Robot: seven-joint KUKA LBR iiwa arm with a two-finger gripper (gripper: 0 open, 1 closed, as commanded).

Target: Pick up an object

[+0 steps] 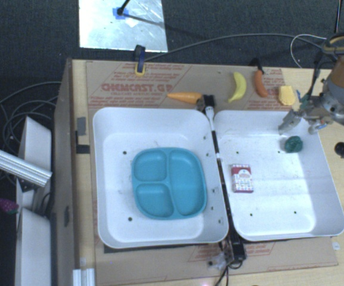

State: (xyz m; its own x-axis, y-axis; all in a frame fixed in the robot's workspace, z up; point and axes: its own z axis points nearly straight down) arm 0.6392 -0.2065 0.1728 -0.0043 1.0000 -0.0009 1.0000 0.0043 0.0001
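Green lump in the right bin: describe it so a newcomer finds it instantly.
Start at the right white bin. Near its far right corner, just below the gripper, lies the small dark green lump. Its only binmate, a flat red and white box, sits near the divider.

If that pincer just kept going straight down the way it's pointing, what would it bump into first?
Probably the small dark green object in the right bin; it lies just below the pincer. Depth is hard to judge from this slanted view.

I see open floor across my right bin (315, 219), blocked by just the red-and-white box (241, 178) and green ball (293, 143).
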